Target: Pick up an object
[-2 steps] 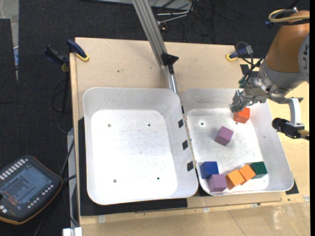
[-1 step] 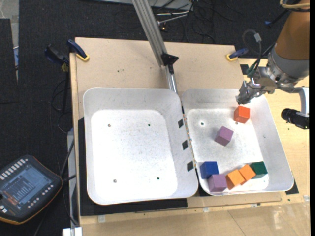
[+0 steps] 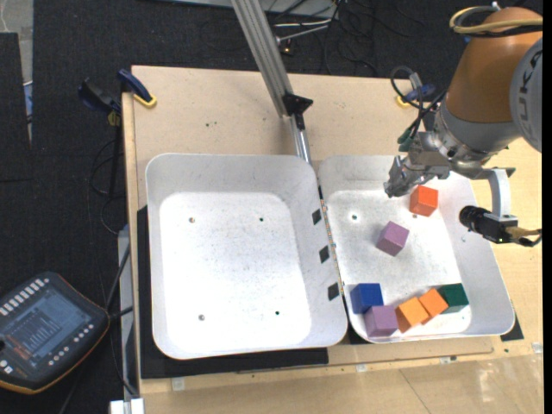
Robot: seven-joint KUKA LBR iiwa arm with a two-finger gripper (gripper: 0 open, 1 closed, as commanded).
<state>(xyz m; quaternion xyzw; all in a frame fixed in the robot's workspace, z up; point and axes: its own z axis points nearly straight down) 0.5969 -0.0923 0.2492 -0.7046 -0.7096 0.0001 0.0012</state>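
Observation:
My gripper [image 3: 400, 182] hangs over the back of the right bin [image 3: 483, 270], below the grey wrist and orange band. An orange block [image 3: 423, 201] lies just to its right, close to the gripper tip; whether they touch is unclear. A purple block [image 3: 392, 237] sits tilted on the bin floor, a little below the gripper. Along the bin's front edge lie a blue block [image 3: 366, 297], a second purple block [image 3: 382, 320], two orange blocks [image 3: 412, 310] and a green block [image 3: 453, 297].
The left bin [image 3: 172, 257] lies beside the right one. A grey metal pole [image 3: 263, 46] slants in from the top towards the gap between the bins. A teach pendant [image 3: 43, 326] lies at the lower left, off the bench.

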